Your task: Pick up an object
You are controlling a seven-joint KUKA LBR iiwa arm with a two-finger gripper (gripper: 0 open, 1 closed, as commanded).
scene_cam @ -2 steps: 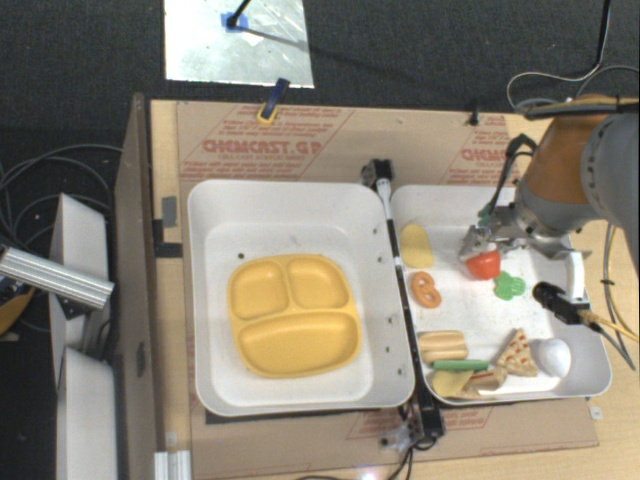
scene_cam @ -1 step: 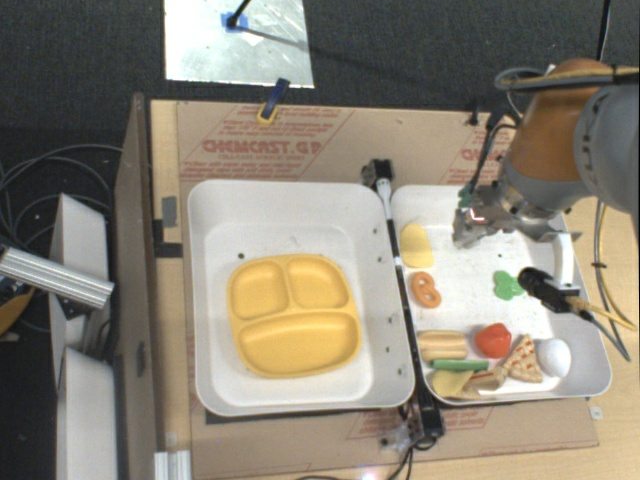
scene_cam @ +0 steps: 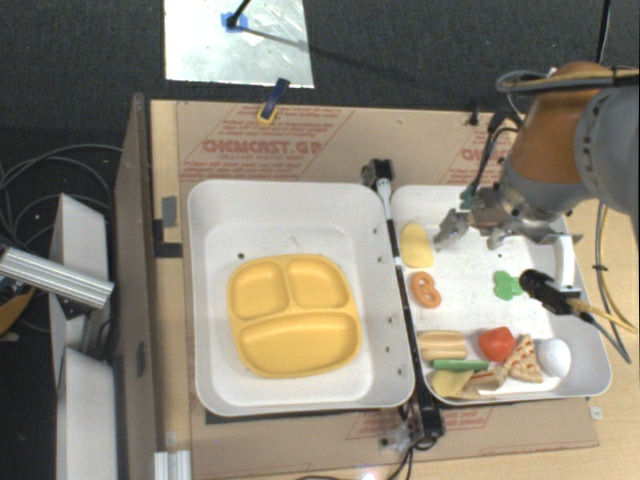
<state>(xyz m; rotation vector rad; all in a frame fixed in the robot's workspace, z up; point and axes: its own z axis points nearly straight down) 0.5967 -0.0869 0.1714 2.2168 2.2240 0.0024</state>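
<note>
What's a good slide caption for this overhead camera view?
KUKA arm reaching over the right bin of toy food, beside a yellow divided plate in the left bin.

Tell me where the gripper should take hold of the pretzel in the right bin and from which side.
Take the pretzel across its narrow width, coming straight down from above. It lies flat on the right bin's floor, so only a top approach reaches both edges. Set the jaws on its left and right rims: the yellow piece sits just above it and the hot dog below, while its right side looks free.
</note>
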